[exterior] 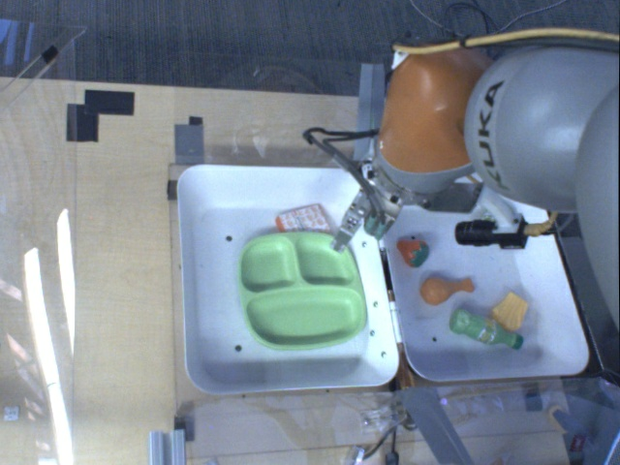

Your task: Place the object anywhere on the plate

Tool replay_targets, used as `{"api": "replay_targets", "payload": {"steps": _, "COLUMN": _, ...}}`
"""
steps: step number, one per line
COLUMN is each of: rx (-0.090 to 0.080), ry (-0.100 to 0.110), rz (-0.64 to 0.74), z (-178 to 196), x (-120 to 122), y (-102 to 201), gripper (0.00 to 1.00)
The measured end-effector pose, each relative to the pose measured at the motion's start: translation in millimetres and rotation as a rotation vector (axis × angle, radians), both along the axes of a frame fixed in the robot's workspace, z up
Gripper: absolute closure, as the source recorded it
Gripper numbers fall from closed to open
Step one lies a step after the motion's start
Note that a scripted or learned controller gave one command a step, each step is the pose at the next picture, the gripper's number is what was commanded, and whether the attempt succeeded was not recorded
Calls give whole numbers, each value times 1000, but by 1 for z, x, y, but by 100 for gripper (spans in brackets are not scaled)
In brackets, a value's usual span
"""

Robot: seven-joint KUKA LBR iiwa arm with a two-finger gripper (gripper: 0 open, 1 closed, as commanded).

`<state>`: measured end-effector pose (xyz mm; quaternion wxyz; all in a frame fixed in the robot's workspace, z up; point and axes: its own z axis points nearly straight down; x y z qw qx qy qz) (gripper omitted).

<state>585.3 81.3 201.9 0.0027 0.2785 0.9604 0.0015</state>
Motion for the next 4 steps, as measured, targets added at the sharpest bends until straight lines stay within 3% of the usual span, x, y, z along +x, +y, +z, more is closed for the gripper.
{"api": "replay_targets", "payload": {"steps": 1, "rx": 0, "ry": 0, "rz": -1, "z": 0, "x": 0, "y": 0, "gripper": 0}}
{"api": "replay_targets", "payload": {"steps": 2, "rx": 0, "ry": -5, "rz": 245, "z": -101, "x": 7, "y": 28, "gripper": 0}}
{"api": "replay_targets", "payload": {"steps": 3, "rx": 0, "ry": 4, "rz": 242, "z": -96, "x": 6, "y": 27, "gripper": 100}}
{"api": "replay_targets", "payload": {"steps": 4, "rx": -1, "ry": -4, "rz": 95, "z": 102, "x": -25, "y": -22, "gripper": 100}}
